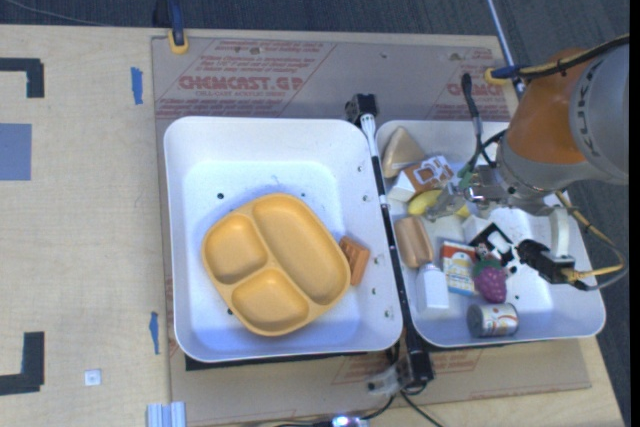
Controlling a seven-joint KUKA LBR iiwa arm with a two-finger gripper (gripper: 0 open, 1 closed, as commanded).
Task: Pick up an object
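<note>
A: Why are the 2 white bins split the way they are?

B: It looks like sorting by bulk. The left bin (190,215) holds 1 big yellow divided plate (275,262) with 3 compartments, lying flat near the middle, and a small orange-brown block (355,260) just beside its right edge. The right bin (590,315) takes the small clutter.

A: And the arm?

B: The arm (570,120) reaches in from the right and hangs over the upper middle of the right bin, so I judge it is choosing among the small things there. The claw (470,190) sits just beside a yellow banana-like toy (425,203) and below a tan wedge (402,150). Whether its tips are apart or together, I cannot tell; the wrist and cables cover them.

A: Is anything held?

B: Nothing shows between its tips, so I would not call anything picked.

A: What else lies near?

B: A brown sausage-shaped piece (412,240) along the left wall, a white bottle (433,287) below it, a small red and white carton (459,268), a purple grape bunch (492,281), and a can on its side (493,319) at the near edge. They lie touching or near each other, which I think makes a clean grip on 1 item harder. Both bins rest on a cardboard sheet (300,75) on the surface (80,215).
</note>
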